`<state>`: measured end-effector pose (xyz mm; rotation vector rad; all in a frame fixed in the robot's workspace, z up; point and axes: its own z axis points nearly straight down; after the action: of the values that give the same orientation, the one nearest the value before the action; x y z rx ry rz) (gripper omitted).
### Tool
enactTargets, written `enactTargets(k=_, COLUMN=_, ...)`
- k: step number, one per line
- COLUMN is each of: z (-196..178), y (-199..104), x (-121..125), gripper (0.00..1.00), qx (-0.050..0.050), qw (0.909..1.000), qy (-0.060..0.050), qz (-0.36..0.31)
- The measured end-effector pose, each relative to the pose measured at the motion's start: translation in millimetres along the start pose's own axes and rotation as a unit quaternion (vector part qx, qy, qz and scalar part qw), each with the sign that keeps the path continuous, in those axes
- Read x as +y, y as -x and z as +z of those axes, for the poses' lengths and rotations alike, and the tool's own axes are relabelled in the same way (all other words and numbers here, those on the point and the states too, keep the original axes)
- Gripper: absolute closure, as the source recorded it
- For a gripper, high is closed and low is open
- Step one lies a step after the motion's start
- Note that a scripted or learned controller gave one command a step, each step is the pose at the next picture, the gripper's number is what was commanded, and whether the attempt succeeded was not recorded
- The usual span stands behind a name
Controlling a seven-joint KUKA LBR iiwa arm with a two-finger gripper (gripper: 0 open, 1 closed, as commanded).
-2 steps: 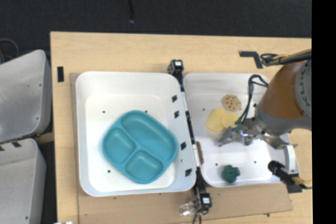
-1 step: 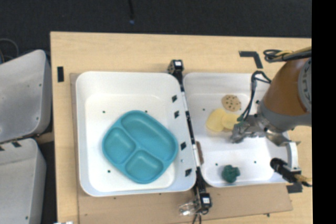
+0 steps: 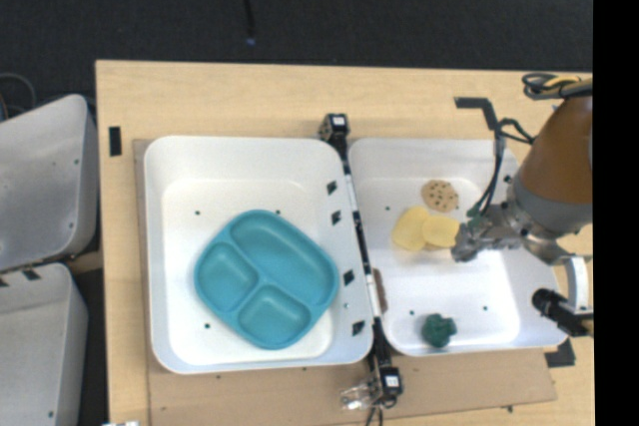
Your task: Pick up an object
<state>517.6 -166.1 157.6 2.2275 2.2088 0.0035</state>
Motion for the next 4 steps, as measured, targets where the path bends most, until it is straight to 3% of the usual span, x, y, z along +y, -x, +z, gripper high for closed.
enactTargets(k=1, z=-61.4, y=4.9, x=-4.1, gripper=1.0, qx=0.0, qw=1.0, qy=0.001, qz=-0.003)
enactTargets(k=2, z=-54.4, y=6.3, x=-3.6, gripper=1.0, qx=0.0, qw=1.0, qy=-0.002, qz=-0.001)
enactTargets(k=4, z=-64.4, y=-79.4, x=28.8, gripper=1.0, qx=0.001, qw=1.0, qy=-0.001, qz=-0.008)
